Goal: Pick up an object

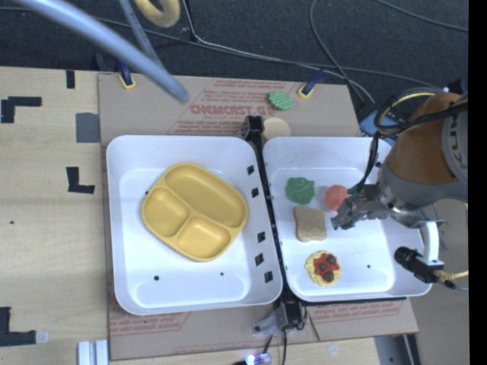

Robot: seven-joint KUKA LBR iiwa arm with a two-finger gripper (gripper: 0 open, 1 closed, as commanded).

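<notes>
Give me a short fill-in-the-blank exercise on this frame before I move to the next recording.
1. The yellow divided plate lies in the ____ bin.
2. The right bin holds ____ food items: a green one, a red one, a beige slice and a small pizza.
3. The item nearest the gripper is the ____ one.
4. The plate has ____ compartments.

Missing words: left; four; red; three

The light is bright and even. The two white bins (122,226) shine almost too white. Shadows are soft and small. At eleven o'clock, a grey pipe (91,29) looks blurry. The picture is a bit grainy.
</notes>
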